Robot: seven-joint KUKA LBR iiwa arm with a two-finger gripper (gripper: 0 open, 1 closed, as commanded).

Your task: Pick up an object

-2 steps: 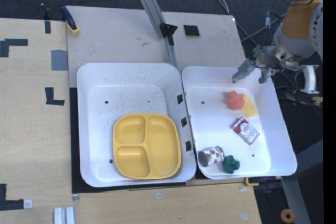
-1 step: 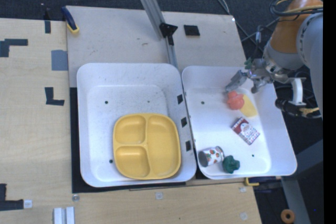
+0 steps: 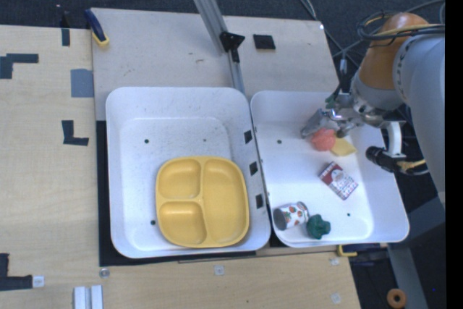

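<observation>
In the right bin (image 3: 376,224), upper centre-right of the frame, the metal gripper (image 3: 323,125) hangs over a rounded pink object (image 3: 323,140) beside a yellow block (image 3: 344,147), jaws' state unclear.

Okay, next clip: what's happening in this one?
A grey KUKA arm reaches in from the right over the right bin, its claw low beside a reddish-pink object and a yellow block. Nothing is visibly lifted yet. A red-and-white packet, a small printed can and a green object lie nearer the front. The left bin holds a yellow divided plate.
</observation>
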